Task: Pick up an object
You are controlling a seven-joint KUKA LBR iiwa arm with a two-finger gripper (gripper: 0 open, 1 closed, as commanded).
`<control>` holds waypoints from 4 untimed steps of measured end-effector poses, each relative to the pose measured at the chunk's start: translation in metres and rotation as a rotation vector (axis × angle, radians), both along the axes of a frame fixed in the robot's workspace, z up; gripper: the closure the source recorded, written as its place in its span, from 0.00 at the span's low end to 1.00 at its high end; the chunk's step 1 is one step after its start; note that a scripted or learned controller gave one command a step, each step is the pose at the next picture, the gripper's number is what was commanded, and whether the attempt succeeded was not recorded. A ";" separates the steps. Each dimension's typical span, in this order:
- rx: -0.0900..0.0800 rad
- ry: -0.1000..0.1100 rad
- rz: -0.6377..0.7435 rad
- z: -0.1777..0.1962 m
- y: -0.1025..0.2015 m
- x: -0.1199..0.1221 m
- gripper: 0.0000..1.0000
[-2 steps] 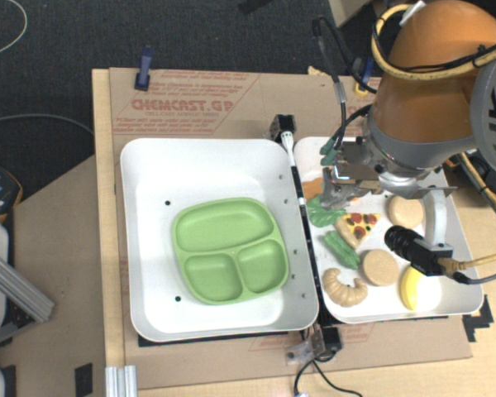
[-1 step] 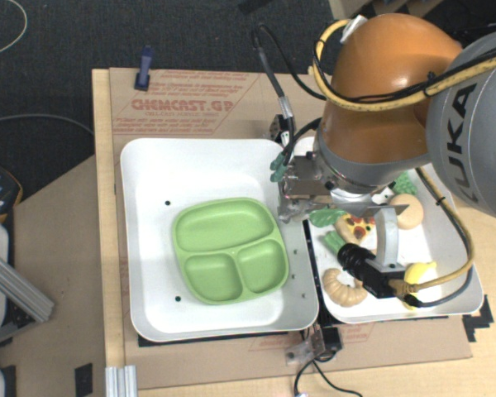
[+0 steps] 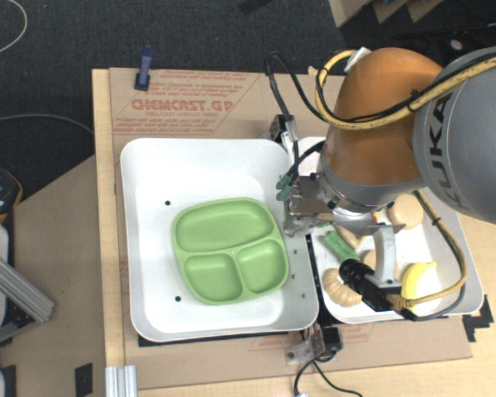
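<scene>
The pale green three-compartment plastic plate (image 3: 229,248) lies flat in the shallow left white bin (image 3: 149,172), a little towards 5 o'clock of the bin's middle, with bare floor all round it. The right white bin (image 3: 347,310) is largely covered by the grey arm with the orange band (image 3: 380,122), which reaches in from 3 o'clock and hangs low over it.

Around the wrist a few small things can be seen in that bin:
- a yellow rounded object (image 3: 419,278) towards 4 o'clock
- a tan round object (image 3: 407,211) near 2 o'clock
- a small green piece (image 3: 339,244) near the middle, just beside the wrist
- a beige ridged piece (image 3: 336,284) at about 7 o'clock

What each of them is cannot be made out.

The gripper (image 3: 307,212) sits at 9 o'clock of the right bin, close over the wall the two bins share. The wrist hides its working end, so whether it is spread or closed cannot be told, and nothing is seen held in it.

Since the task names no one object, any of these would serve. The step in hand looks like the descent or the grasp itself at the bin's left edge, and the small green piece is the nearest candidate, though this is a guess. The next move calls for a straight lift clear of the dividing wall, then a check that something has come up with it.
</scene>
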State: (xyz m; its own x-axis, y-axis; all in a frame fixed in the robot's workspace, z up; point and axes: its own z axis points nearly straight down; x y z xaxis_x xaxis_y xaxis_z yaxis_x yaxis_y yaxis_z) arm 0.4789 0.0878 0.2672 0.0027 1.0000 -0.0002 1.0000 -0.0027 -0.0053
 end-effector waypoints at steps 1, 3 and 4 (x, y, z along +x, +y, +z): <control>0.003 -0.015 0.006 0.093 0.018 0.001 1.00; -0.001 0.003 -0.002 0.040 -0.006 0.000 1.00; 0.001 -0.006 0.002 0.054 -0.004 0.001 1.00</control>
